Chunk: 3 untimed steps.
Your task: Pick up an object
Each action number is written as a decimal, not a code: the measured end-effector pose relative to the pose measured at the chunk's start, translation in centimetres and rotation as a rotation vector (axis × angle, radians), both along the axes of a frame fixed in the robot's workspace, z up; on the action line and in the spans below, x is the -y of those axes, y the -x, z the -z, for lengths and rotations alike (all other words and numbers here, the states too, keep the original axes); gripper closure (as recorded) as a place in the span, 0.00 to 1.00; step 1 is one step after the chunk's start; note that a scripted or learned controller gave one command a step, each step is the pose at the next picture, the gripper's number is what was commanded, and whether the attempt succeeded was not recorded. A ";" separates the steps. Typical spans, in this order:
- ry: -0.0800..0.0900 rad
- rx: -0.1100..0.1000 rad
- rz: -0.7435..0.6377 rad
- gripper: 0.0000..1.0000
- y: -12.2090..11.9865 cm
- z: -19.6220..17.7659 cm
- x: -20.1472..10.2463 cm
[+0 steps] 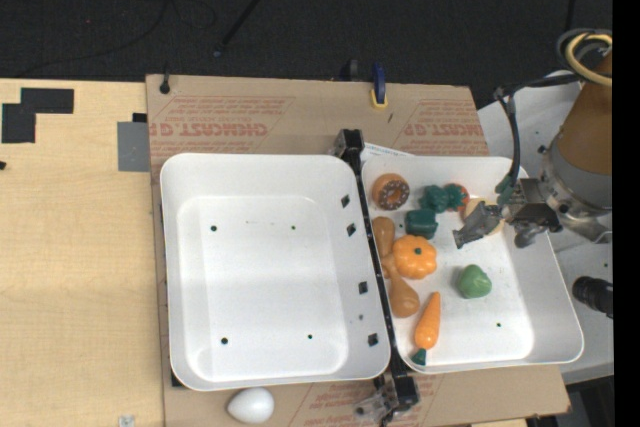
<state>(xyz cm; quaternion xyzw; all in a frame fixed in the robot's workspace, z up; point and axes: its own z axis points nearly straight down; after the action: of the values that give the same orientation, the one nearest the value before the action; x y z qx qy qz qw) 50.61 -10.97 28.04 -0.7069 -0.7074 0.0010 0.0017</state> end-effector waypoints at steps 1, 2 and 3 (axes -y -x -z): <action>-0.004 -0.013 0.000 0.00 3.5 17.7 -1.3; 0.001 0.001 0.001 0.00 3.1 16.1 2.6; 0.002 0.007 -0.003 0.00 -6.7 19.4 2.2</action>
<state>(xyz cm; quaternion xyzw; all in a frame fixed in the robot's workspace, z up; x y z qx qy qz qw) 57.30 -13.19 8.63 -0.7059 -0.7083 -0.0008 -0.0013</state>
